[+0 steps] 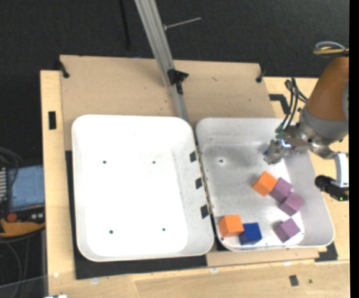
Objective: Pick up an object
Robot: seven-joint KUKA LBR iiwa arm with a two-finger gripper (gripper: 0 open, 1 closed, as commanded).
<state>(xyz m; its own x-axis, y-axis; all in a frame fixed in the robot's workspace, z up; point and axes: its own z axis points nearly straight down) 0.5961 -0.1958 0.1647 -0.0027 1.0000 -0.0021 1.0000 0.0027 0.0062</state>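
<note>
Orange block [265,183] sat in the right bin [229,135], touching a purple block [281,189] on its right; second purple block [291,203] just below that, third purple block [286,229] nearer the near rim. Another orange block [231,225] and a blue block [250,233] lay side by side at the near edge. I saw the gripper [274,152] low over the bin floor, just beyond the cluster on its far side, apart from every block. Whether it was released or clenched, I could not tell; too small and blurred. Nothing was visibly held.

My call for the pick: go for a block with free sides. The near purple one stood alone, easiest target I judged. The orange one by the gripper was closest but crowded on one side, so I'd have lined the grip across its free faces and come straight down.

Left bin [132,185] was plain white, a few dark dots. Both bins rested on a tan board over a pale wooden bench [52,92]. A metal pole [157,36] slanted in from the far side. Cables and a handheld controller [21,194] lay at far left, floor dark beyond.
</note>
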